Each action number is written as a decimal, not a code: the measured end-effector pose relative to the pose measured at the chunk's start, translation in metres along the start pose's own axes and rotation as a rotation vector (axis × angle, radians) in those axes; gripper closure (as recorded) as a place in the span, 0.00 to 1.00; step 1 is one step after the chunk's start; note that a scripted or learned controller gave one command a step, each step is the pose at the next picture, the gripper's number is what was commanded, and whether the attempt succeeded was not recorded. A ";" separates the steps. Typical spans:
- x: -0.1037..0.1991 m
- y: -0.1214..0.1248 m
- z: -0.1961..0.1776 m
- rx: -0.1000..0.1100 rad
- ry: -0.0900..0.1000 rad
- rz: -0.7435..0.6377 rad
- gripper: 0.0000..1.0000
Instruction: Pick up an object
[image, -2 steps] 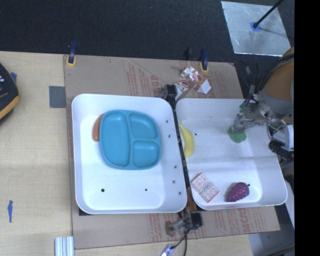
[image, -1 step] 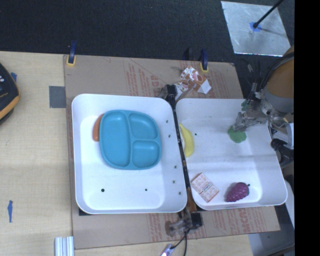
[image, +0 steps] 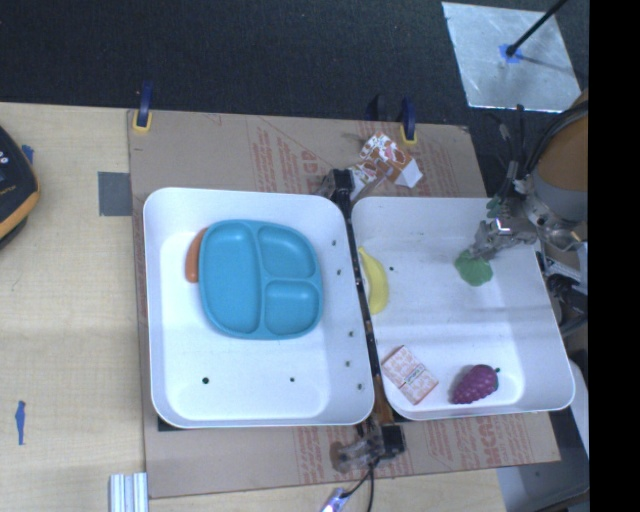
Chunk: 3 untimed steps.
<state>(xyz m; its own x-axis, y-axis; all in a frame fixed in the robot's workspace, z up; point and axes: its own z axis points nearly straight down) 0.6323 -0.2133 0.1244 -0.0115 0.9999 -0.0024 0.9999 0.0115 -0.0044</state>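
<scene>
Bins — blue tray, purple grapes

Two white bins: the left bin has one blue divided plate and one orange item (mostly hidden under it). The right bin has one banana, one green object, one purple grape bunch and one small carton.
</scene>
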 end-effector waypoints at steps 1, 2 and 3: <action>0.000 0.000 0.000 0.000 0.000 0.000 0.00; -0.001 0.000 -0.011 -0.002 -0.002 -0.002 1.00; -0.001 0.000 -0.010 -0.002 -0.002 -0.002 0.00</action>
<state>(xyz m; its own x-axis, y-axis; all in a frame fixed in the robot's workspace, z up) 0.6327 -0.2140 0.1348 -0.0137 0.9999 -0.0045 0.9999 0.0137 -0.0028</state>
